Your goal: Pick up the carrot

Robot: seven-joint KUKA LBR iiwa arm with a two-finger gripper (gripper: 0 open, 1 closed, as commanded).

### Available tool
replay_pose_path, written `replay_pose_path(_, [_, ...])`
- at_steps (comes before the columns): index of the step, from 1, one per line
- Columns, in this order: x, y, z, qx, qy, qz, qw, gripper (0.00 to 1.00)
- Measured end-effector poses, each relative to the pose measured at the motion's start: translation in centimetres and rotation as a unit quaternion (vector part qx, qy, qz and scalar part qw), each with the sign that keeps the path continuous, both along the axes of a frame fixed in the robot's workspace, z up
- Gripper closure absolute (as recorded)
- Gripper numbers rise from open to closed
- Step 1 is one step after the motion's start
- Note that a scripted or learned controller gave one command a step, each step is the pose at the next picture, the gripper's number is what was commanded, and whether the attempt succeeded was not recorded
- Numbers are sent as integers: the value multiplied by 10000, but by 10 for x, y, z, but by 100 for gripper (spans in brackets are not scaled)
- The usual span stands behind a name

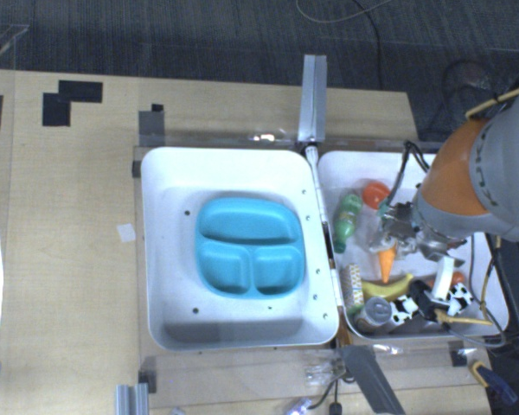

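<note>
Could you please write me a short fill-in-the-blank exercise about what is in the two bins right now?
1. The blue compartment tray lies in the ____ bin.
2. The tray has ____ compartments.
3. The carrot lies in the right bin, just above the yellow ____.
4. The arm's hand is over the ____ bin.

Missing words: left; three; banana; right

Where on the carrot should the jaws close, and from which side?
Probably across the carrot's wider upper part, coming from above: it tapers toward the banana, and that narrow end is crowded. The gripper hangs right over the wide end.
</note>
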State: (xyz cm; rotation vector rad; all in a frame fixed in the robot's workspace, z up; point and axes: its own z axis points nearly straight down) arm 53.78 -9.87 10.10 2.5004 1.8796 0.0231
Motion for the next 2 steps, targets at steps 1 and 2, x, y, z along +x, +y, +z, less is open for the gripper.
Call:
replay_pose_path(1, [-15,0,109,5,82,124,9999,100])
replay_pose_path(2, [-14,1,119,0,74,170,9998,100])
